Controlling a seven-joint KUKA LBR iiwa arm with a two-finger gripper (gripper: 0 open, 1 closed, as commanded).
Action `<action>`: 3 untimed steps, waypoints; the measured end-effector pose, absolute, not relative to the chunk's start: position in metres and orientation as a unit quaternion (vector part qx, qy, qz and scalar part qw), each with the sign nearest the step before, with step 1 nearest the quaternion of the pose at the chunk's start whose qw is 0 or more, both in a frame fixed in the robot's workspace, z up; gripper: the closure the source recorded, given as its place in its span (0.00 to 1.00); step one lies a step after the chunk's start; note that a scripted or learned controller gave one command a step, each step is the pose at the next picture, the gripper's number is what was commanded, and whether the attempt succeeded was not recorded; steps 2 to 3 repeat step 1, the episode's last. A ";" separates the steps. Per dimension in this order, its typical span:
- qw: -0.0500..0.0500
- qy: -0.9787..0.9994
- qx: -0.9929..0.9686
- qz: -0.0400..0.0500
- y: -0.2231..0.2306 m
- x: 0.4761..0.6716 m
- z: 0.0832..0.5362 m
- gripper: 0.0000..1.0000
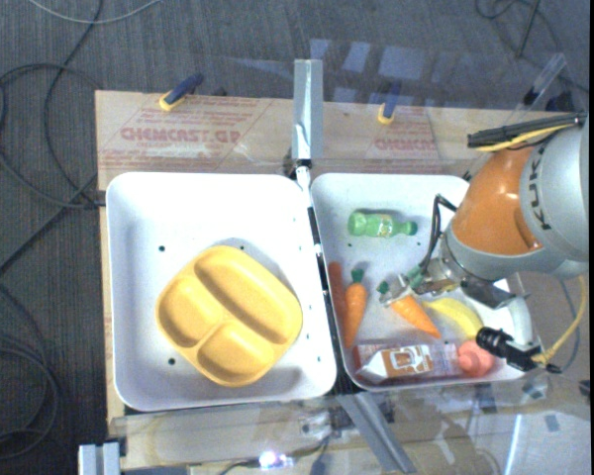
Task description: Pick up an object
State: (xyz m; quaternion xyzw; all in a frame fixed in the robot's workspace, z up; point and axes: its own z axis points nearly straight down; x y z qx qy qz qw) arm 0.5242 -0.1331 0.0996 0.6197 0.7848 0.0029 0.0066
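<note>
The right bin (327, 228) holds several toy foods. A green bottle (381, 226) lies near its far side. A long carrot (353, 310) lies along the left wall. A short carrot (416, 315) lies in the middle, with a yellow banana (457, 316) just right of it. A bottle with a red cap (416, 360) lies along the near wall. My gripper (416, 286) hangs low over the middle of this bin, right above the short carrot's leafy end. Nothing is visibly lifted.
The left bin (129, 265) holds a yellow divided tray (230, 313). The grey and orange arm (520, 216) covers the right bin's right side. A metal divider post (307, 107) stands between the bins at the back.
</note>
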 end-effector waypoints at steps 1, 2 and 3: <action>0.000 0.775 0.632 -0.001 -0.072 0.604 0.183 1.00; 0.000 0.775 0.632 -0.001 -0.072 0.604 0.183 1.00; 0.000 0.775 0.632 -0.001 -0.072 0.604 0.183 1.00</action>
